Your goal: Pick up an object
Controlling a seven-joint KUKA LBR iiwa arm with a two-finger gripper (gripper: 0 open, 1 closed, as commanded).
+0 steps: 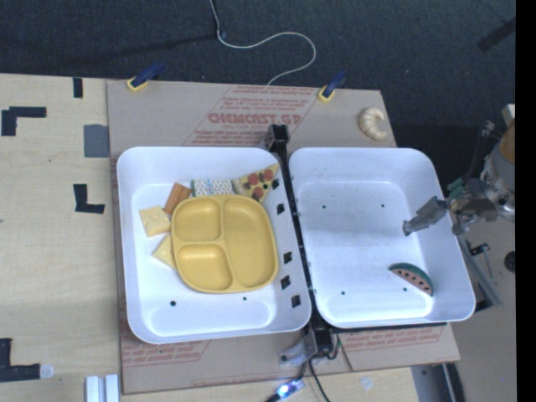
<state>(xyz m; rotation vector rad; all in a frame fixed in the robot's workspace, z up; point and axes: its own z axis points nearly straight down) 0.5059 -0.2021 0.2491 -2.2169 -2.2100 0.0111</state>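
The end effector point(425, 217) hangs over the right bin point(360, 182), near its right wall; whether it is open or closed cannot be told. A watermelon slice point(412, 277) lies just nearer. The approach seems underway; next it must descend onto that slice.

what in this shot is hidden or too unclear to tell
- Gripper, camera view: small and blurred over the right bin; whether it is open or shut cannot be told.
- Arm: cut off by the right edge.
- Food pieces in the left bin: partly covered by the yellow divided plate.
- Watermelon slice: too small for detail.
- Beige object on the bench: too blurred to identify.
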